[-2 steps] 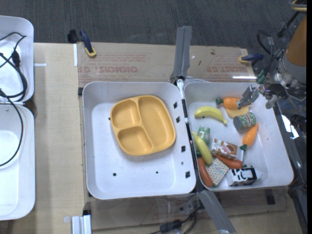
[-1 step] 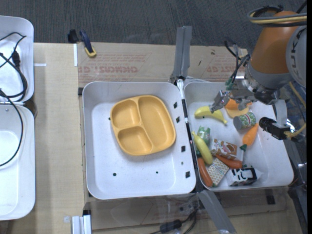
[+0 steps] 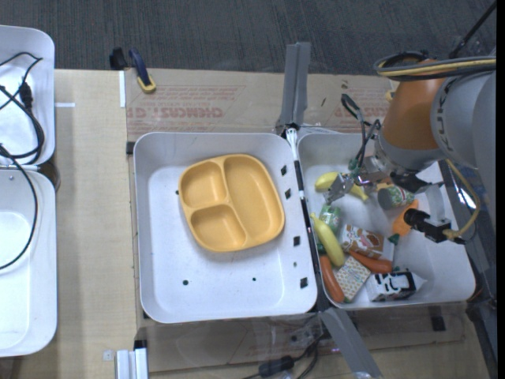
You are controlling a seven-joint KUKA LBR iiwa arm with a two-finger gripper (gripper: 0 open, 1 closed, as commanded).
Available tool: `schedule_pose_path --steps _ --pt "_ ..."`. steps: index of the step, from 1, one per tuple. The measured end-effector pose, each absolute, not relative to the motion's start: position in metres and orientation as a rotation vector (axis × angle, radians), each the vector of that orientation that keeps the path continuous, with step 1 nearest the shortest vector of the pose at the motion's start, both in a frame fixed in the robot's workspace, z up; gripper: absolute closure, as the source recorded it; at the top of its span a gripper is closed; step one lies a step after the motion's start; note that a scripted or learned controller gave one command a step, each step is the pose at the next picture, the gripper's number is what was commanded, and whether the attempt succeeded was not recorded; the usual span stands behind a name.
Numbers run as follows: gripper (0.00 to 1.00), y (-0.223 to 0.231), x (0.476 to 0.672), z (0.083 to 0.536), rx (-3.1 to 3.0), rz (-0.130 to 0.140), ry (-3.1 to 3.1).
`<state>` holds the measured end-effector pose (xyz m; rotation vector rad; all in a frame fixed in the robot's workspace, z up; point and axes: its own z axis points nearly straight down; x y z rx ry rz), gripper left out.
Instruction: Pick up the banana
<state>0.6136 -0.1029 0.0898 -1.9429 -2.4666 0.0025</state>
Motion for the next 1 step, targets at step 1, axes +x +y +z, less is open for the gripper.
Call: schedule_pose_path --steps 1 --pt "1.00 -0.1048 0.6136 0.0970 -1.948 0.005 -2.460"
